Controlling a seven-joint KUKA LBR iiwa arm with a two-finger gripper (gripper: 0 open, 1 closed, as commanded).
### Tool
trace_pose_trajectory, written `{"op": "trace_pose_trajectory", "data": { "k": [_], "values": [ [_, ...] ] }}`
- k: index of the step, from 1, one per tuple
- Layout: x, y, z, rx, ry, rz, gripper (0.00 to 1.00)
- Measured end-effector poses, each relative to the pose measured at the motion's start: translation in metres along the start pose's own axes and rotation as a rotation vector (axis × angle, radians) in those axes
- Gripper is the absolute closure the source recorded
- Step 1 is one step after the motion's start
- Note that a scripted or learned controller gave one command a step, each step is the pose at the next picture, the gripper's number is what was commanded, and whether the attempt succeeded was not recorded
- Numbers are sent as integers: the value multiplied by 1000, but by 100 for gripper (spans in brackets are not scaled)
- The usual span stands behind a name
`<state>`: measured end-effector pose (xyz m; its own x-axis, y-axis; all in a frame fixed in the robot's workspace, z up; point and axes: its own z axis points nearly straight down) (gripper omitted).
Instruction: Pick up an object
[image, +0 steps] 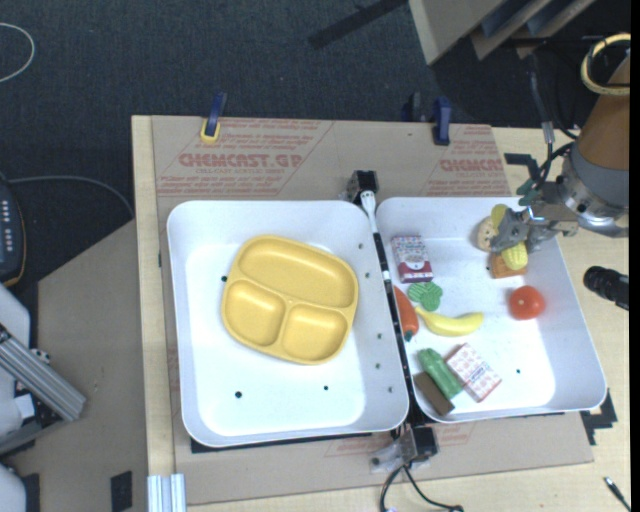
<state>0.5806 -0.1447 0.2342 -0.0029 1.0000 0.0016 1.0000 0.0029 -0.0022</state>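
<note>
- The gripper (516, 232) hangs over the right bin (572, 372) near its far right corner, the grey arm (600, 165) with its orange band reaching in from the right.
- Whether the jaws are open or closed cannot be told; they blur into the small toys beneath them.
- Under the gripper lie a yellow corn cob (514, 259) on an orange piece, and a yellowish toy (492, 228) just beside its far side.
- A red tomato (526, 302) sits near the right edge of that bin.
- Along the bin's left edge: a red-and-white box (411, 258), green broccoli (427, 295), an orange carrot (406, 312) and a banana (451, 322).
- Near the front edge lie a green and brown block (436, 376) and a small pink carton (472, 371).
- The left bin (200, 370) carries a yellow divided tray (288, 298).
</note>
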Motion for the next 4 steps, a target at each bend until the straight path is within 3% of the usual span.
{"op": "trace_pose_trajectory", "data": {
  "k": [1,4],
  "values": [
    [47,-33,12,3,1,0,100],
    [69,-45,4,0,0,2,100]
  ]
}}
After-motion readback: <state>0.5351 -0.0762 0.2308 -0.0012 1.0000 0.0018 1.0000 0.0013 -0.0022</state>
